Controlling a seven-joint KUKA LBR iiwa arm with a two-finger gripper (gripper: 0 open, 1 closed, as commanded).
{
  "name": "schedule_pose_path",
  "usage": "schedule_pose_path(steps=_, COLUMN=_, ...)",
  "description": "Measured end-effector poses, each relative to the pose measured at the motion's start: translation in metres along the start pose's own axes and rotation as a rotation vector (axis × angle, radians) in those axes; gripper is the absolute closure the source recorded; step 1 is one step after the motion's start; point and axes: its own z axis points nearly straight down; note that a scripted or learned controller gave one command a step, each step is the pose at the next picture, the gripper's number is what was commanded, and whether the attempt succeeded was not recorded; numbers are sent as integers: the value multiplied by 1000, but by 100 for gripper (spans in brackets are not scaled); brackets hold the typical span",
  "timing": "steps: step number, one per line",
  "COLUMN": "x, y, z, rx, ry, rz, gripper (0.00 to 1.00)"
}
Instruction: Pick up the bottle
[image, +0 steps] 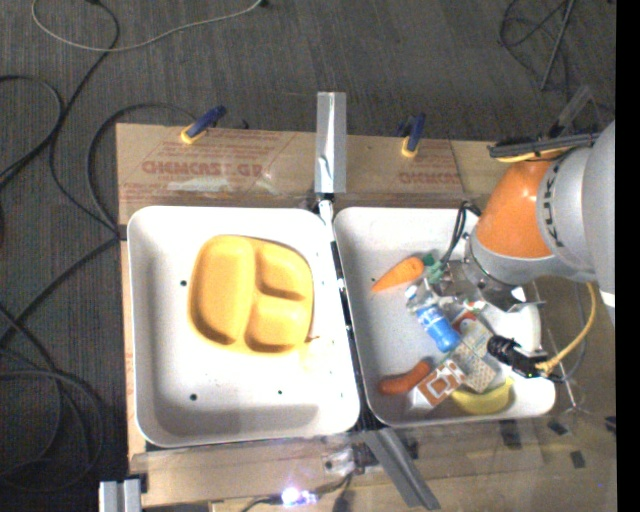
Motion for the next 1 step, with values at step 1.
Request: schedule_pose_path(steps=1, x=61, y=-45, z=-132, rx=13, ry=1, rz=-176, gripper=100)
